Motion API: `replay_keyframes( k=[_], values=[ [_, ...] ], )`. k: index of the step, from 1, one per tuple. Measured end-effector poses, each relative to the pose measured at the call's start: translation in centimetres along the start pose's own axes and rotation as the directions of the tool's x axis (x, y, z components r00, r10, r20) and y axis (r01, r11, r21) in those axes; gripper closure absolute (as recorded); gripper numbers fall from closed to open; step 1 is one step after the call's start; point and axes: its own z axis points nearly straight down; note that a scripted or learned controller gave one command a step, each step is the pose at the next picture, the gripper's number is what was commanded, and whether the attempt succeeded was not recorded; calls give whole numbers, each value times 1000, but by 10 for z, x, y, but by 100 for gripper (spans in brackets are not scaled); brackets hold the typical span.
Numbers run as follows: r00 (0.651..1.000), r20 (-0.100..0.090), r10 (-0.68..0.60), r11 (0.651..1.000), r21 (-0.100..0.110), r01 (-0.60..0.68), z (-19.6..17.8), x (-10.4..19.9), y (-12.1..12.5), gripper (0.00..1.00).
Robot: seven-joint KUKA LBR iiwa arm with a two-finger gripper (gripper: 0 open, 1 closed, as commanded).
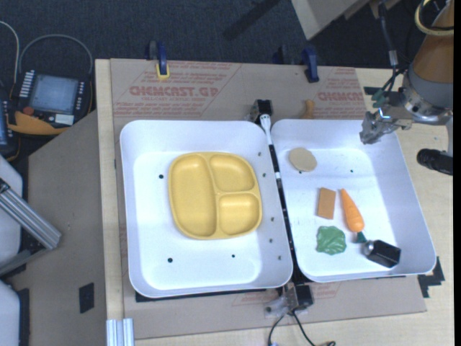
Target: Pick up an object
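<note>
Dark carpet runs across the top of the frame, and below it you have a cardboard-covered bench (216,85) with blue clamps along its far edge. At far left sits a small handheld screen unit (50,96) on the floor side.

Moving right, you reach the left bin (144,265), which carries a yellow divided tray (215,193) near its centre. Nothing there suits a quick pick.

Past the centre seam, the right bin (410,193) holds your candidates. A pale round disc (302,159) lies toward the upper left of that bin. Lower down, a tan block (326,202) and an orange carrot (351,210) lie just beside each other, with a green leafy piece (330,240) beneath them and a small black object (382,252) near the lower right corner.

At the upper right of the frame, the gripper (374,127) hangs over the bin's far right corner, well apart from every item. You cannot tell from here whether the claw is spread or closed; nothing is visibly in it.

You look to be at the approach stage, with no grasp made. The next move calls for travelling down-left in the frame, centring over one item, likely the carrot or block, then descending.
</note>
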Motion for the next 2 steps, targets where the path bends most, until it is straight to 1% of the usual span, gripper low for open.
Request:
replay_keyframes(
  k=[1, 2],
  values=[
    [1000, 0, -2, 1000, -1, 2, -54, 0, 2, 100],
    [1000, -5, -6, 1000, 9, 6, -60, 53, -12, 100]
  ],
)
